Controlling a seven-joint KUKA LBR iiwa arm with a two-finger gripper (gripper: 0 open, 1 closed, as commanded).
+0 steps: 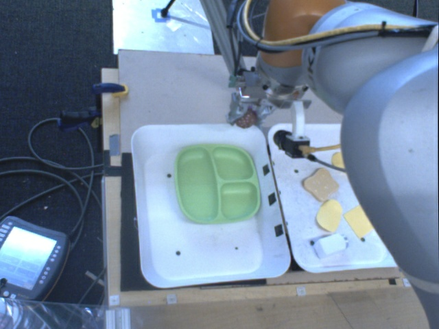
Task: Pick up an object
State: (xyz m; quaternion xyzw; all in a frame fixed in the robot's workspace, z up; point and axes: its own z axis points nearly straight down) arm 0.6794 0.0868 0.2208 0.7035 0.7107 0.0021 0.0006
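Note:
My gripper [245, 117] hangs over the back edge of the left bin [154, 204], near its right corner. A small round reddish-brown object [246, 119] sits between its metal fingers, and the fingers are shut on it. Just in front of the gripper, a green divided plate [218, 184] lies in the left bin. Several loose items lie in the right bin [302, 256]: a tan toast-like slice [320, 184], a yellow oval piece [329, 215], a yellow square [358, 221] and a white block [330, 244].
The grey arm and its orange band [295, 19] fill the upper right and hide the right bin's far side. A black fitting with a cable [288, 142] hangs over the right bin's back left corner. Another yellow piece [337, 160] peeks out beside the arm.

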